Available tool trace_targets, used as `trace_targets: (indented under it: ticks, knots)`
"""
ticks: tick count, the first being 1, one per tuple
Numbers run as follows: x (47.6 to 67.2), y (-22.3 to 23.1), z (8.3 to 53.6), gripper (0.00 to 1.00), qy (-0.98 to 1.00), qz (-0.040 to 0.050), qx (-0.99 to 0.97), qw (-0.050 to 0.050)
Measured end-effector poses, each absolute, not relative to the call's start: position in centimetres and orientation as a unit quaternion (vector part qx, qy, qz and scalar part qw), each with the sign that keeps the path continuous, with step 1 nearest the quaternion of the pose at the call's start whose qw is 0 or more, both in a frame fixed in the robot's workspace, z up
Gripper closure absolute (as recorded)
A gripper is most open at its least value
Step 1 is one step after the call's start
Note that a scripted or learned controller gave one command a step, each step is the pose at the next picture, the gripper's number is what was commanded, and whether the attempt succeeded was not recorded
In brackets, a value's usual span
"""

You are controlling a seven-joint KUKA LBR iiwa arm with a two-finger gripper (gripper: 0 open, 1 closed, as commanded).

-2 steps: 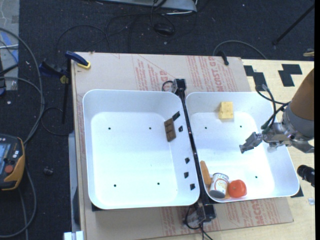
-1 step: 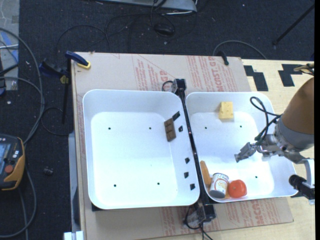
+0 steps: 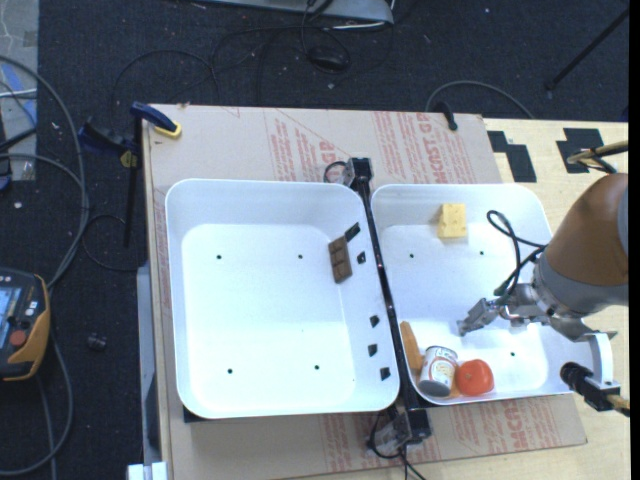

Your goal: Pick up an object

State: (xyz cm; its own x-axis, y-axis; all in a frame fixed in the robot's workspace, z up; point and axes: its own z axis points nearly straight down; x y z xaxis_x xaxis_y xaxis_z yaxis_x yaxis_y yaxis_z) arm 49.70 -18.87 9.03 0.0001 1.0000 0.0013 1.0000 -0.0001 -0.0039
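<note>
Tomato [image 3: 477, 376]: front corner of the right bin [image 3: 520, 208], touching the can [image 3: 437, 369].
Carrot [image 3: 410, 343]: long side along the bin's left wall.
Gripper [image 3: 478, 317]: just behind the tomato, nothing seen in it; open or closed is unclear.
Cheese [image 3: 452, 221]: far back.

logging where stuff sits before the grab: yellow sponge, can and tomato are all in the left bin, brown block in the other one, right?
Not quite. The camera view shows the yellow sponge, the can and the tomato in the right bin, not the left one. The brown block does lie in the other one, the left bin.
</note>
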Motion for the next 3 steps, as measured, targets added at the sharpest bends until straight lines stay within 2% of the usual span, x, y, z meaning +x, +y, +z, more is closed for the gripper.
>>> trace_targets:
  ticks: [1, 3]
  knots:
    - [49.8, -18.9, 10.3, 1.00, -0.707, -0.0001, -0.707, 0.000]
    - [50.2, -19.0, 21.7, 1.00, -0.707, -0.0008, -0.707, -0.001]
